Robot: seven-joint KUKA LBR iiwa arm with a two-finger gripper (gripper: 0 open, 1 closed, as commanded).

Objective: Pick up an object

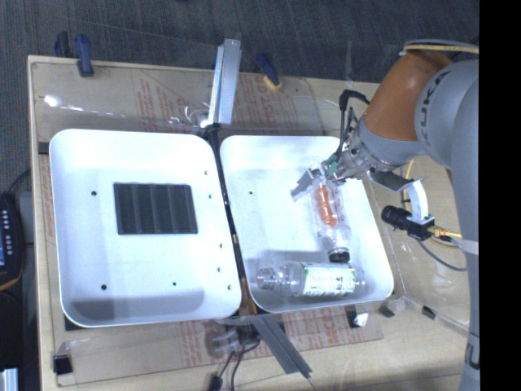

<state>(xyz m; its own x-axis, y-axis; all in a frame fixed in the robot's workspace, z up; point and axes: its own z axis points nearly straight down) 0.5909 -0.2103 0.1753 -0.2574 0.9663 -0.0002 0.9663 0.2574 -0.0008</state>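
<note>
Two shallow white bins are seen side by side on the bench (423, 316), their inner rims nearly touching along a dark seam. The left bin (73, 218) holds a dark ribbed rectangular panel (155, 208) lying flat near its middle, with bare white floor left all around it out to the rims. The right bin (260, 186) is more crowded along its right and near sides: a small clear bottle with an orange label and a black cap (330, 218) lies roughly lengthwise beside the right wall, and a larger clear bottle with a green and white label (313, 280) lies on its side along the near wall, just beside the small bottle's capped end. The left and far parts of this bin's floor are left open. The arm is reached in from the right over the bin's far right corner, and the gripper (321, 176) is placed low at the upper end of the small bottle, close to the right rim. Whether it is spread or pressed together cannot be told, nor whether the bottle is touched. Blue clamps (83, 54) are fixed at the bench's far edge.
</note>
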